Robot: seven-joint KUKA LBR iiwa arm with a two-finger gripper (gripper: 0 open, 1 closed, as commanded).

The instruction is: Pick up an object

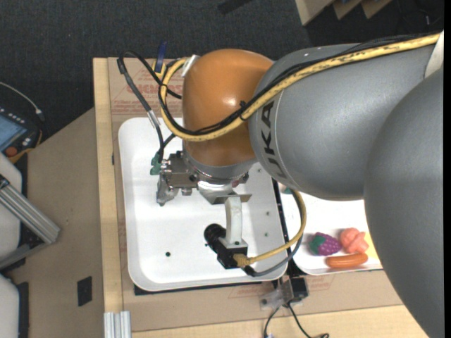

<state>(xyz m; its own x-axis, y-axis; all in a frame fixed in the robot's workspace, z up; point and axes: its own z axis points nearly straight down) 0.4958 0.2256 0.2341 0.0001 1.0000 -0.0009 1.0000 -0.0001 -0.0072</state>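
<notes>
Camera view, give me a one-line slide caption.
KUKA arm reaches over the left white bin while toy grapes and a sausage lie in the right bin.

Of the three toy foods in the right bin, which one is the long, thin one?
The orange-red carrot-like piece, lying lowest in the view. The purple grape bunch and the pink-orange lumpy piece above it are short and rounded.

A: Is any writing legible here?

B: Only a little. On the grey arm (338,118), just past the orange band (218,104), stand large dark letters, partly cut off by a yellow cable (310,65) (I make out "UK", no more).

A: And the bench?

B: The brown bench (113,189) bears faint red print near its far edge, too blurred to read.
</notes>
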